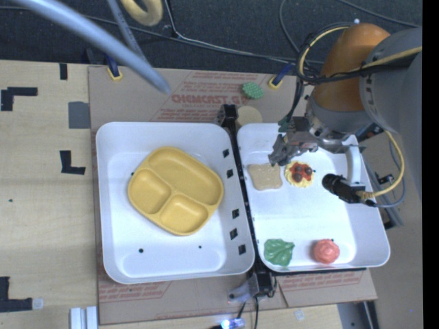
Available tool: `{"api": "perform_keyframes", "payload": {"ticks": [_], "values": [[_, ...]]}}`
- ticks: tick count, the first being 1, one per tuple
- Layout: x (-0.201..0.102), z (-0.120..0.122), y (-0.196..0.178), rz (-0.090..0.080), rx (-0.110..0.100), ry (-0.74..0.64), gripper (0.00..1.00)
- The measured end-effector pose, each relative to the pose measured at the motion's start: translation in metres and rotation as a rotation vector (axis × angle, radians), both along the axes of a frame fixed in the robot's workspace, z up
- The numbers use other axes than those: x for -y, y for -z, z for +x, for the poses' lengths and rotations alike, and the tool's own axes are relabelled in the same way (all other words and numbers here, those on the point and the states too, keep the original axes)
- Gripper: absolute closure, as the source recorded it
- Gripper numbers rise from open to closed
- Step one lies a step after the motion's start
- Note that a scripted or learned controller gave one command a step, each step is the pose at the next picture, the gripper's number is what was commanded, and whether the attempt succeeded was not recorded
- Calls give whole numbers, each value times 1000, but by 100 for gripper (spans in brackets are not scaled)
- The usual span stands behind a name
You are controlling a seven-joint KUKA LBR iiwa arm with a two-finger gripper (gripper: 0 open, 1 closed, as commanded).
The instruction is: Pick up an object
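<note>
Pincer (280,156) grip unclear (shadowed) | right bin (357,249): four items | left bin (113,252): one yellow tray (175,190)

The gripper (282,151) hangs over the right bin's (309,214) far half, above a beige slice (265,177) and beside a red-yellow toy (300,173). The left bin (113,204) holds a yellow divided tray (175,190).

Two bins sit side by side on a bench: the left bin (110,204) holds a three-compartment tray (175,190), set at a slant near its middle. In the right bin (370,249), a flat slab (265,177) lies by the left wall with a round topped piece (300,173) just to its right, under the gripper (285,149). Near the front wall a leafy piece (278,251) lies left of a round fruit (326,251).
</note>
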State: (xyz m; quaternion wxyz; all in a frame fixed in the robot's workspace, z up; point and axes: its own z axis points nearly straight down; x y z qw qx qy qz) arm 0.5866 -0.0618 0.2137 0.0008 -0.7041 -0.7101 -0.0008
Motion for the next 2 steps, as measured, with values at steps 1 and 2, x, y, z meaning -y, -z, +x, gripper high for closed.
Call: {"api": "perform_keyframes", "payload": {"ticks": [1,2], "values": [[-56,4,5,-1,-2,2,100],[-113,24,-8,0,0,1,100]]}}
